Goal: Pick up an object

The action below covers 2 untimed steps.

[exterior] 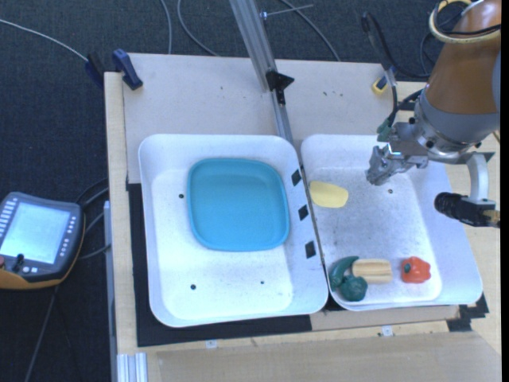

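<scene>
Yellow lemon-like piece (328,194) nearest gripper (382,172), lying apart from other items. Finger state: cannot tell. Advise centring over it, descending straight, clear of bin divider (306,213).

Upper right, the grey arm with its orange band (469,62) runs off the frame's edge. The small metal gripper (385,168) is too blurred to read. Lower left, the grey handheld screen pendant (36,239) is clipped by the left edge.

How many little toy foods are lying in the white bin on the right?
4: a yellow piece near the bin's left wall, and along the near edge a green vegetable, a tan block and a red tomato.
</scene>
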### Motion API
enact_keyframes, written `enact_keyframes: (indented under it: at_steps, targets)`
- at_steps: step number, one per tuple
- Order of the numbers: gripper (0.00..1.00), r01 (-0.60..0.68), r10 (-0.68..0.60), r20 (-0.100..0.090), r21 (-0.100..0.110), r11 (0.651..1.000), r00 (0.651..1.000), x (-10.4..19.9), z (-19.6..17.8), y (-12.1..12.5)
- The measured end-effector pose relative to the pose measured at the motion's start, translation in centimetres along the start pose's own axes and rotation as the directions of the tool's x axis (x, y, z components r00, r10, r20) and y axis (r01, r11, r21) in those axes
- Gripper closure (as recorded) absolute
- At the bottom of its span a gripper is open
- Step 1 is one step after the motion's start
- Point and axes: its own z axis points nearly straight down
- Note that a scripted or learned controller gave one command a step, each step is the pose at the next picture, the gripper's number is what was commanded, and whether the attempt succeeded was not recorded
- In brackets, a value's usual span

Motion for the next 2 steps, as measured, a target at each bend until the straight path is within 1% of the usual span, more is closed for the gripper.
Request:
enact_keyframes:
  at_steps: [1,2]
  targets:
    - [1.00,0.001,-0.001,0.000,-0.001,1.000,1.000,5.4,0.0,0.3]
    - [1.00,0.001,-0.001,0.000,-0.001,1.000,1.000,10.3,-0.4,1.3]
